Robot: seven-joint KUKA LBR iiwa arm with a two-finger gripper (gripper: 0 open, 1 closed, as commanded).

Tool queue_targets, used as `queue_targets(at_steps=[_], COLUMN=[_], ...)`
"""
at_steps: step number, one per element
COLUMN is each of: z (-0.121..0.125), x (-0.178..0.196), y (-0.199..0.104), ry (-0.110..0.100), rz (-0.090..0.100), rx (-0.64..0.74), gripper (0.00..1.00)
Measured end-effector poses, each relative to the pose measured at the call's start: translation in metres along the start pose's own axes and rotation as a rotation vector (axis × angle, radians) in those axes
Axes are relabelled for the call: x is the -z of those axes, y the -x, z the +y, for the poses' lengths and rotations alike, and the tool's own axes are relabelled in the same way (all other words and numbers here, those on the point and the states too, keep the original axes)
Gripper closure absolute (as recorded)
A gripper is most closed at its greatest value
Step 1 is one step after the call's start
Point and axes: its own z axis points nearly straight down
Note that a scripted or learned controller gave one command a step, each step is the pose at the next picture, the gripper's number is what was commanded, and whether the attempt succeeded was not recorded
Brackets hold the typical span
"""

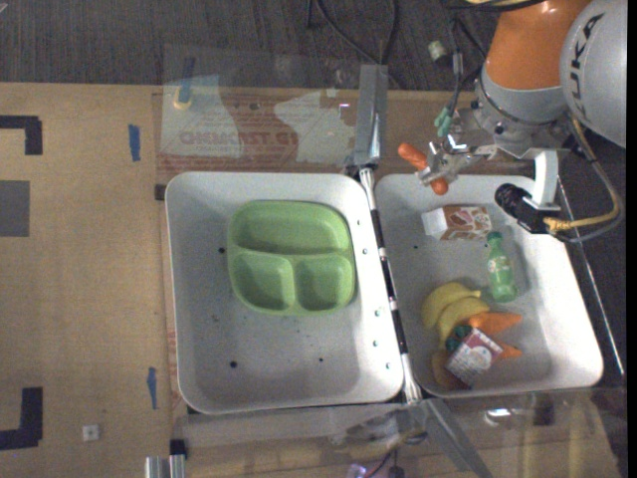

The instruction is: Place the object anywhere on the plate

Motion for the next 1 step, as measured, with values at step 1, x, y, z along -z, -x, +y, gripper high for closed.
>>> queue_targets(at_steps=[1], z=[-0.0107], x=[0.0421], y=[0.0422], ry=[0.005], rz=[-0.001], rx=[0.148], gripper=[1.0])
